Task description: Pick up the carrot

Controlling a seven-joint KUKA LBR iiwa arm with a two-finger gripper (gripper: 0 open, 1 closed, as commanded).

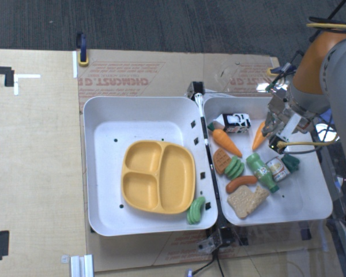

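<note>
The tool (275, 126) hung over the right bin (311, 209), seemingly pinching a small carrot (258, 137) by its upper end, a second carrot (226, 142) lying beside the cookie (221, 161); a slow, straight lift would probably best avoid slippage.

left bin (98, 154): tray (158, 176) inside | right bin (311, 203), right of tray: carrot (226, 142), bread (248, 201), sausage (241, 183) | tool (272, 133) over right bin
</note>
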